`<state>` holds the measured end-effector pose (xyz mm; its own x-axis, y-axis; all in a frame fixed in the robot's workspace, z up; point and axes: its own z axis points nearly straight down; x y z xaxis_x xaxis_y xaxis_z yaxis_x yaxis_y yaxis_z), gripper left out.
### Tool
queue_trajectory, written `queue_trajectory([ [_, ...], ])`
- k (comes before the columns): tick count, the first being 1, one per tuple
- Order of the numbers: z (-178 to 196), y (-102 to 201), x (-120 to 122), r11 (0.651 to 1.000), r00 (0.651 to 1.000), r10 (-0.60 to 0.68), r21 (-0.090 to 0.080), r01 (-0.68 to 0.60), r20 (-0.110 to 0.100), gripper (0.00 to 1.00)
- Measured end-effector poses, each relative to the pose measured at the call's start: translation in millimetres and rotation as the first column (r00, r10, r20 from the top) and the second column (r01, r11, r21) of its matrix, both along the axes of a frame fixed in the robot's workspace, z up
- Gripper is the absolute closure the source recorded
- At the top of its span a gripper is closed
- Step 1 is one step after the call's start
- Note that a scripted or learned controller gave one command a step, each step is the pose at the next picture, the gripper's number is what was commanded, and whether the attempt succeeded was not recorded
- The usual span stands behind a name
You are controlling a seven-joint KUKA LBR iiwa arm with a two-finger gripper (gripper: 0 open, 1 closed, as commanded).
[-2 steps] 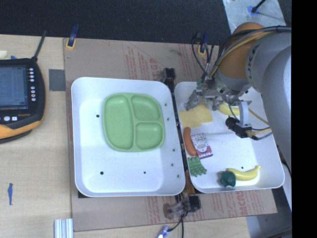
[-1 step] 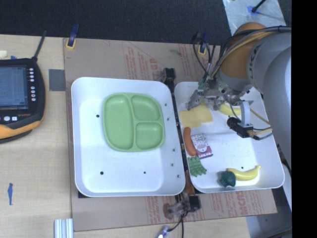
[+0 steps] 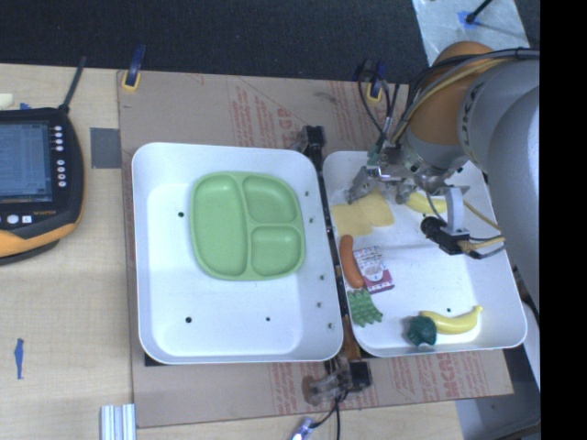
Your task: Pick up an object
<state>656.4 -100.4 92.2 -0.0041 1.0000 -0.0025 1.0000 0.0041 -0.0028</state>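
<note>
A: Arm is in from the right, the gripper [image 3: 383, 183] low over the far end of the right bin [image 3: 495, 287]. Landmark for this entry: the yellow cheese slice [image 3: 364, 214] against that bin's left wall.

B: Fingers?

A: They look splayed to a wide stance just beyond the slice, with nothing between them. No hold on anything yet.

B: So which step?

A: My reading — approach, descent not finished. The nearest candidate is the slice itself, lying flat just in front of the fingertips. Past it toward the near edge: the sausage [image 3: 348, 261] along the same wall, the small printed packet [image 3: 373, 268] touching beside it, a green leafy piece [image 3: 365, 310] after that. Well away from the slice, in the near right corner, the banana [image 3: 454, 321] with a dark green broccoli piece [image 3: 422, 331] at its end.

B: Left bin?

A: The left bin [image 3: 160, 273] carries a green divided plate [image 3: 248, 225], well apart from the slice across the two walls. Not part of this try, I judge.

B: Next move needs?

A: Settle on one object, centre the fingers across it, drop and close. The slice is thin and flat — likely a poor grip; the sausage may suit better, though it sits close to the wall.
</note>
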Motion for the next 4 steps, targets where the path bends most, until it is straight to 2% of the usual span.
queue_trajectory([
  [2,-0.2,7.2,-0.3,1.000,1.000,0.002,0.001,-0.002,-0.002,0.00],
  [3,0.0,-11.9,0.0,1.000,1.000,-0.001,0.002,0.001,0.001,0.00],
  [4,-0.3,1.1,-0.3,1.000,1.000,0.002,0.001,-0.002,-0.002,0.00],
])
